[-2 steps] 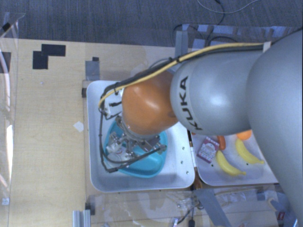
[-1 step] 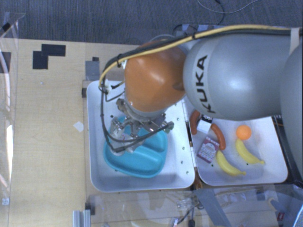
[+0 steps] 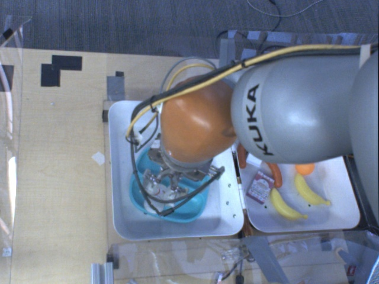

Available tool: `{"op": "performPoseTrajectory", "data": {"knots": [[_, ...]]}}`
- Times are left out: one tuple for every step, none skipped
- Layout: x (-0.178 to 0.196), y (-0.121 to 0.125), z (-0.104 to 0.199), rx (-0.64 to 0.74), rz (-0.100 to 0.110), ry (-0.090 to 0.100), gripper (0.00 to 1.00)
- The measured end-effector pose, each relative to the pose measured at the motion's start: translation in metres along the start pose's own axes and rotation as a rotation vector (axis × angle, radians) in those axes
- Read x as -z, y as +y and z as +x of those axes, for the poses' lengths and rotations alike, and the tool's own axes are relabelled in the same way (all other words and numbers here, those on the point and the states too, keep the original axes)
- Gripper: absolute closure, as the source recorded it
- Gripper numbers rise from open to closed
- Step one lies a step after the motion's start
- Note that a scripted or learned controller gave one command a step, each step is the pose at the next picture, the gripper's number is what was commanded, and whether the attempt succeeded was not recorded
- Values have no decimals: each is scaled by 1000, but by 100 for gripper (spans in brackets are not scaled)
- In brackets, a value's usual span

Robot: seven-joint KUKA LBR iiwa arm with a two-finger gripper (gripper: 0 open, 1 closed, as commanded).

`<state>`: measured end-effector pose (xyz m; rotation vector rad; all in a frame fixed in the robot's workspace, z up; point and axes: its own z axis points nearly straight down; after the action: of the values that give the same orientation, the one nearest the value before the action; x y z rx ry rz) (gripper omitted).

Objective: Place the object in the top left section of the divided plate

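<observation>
my pincer (image 3: 163, 185) hangs over the blue divided plate (image 3: 192, 209) in the left bin (image 3: 121, 158); i cannot tell its state. two bananas (image 3: 285, 206) lie in the right bin (image 3: 346, 215).

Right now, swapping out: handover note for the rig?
Gripper: low over the blue divided plate in the left bin; the wrist hides most of the plate, so cannot tell whether an object is held or placed.
Right bin: two bananas, an orange piece, a small packet.
Done: nothing confirmed.
Left: verify placement in the top left section.
</observation>
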<state>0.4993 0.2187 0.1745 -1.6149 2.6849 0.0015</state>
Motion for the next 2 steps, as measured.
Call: {"op": "performPoseTrajectory", "data": {"knots": [[12,-1,-3,-6,4,-10,100],[-3,13,0,203,0,-1,100]]}}
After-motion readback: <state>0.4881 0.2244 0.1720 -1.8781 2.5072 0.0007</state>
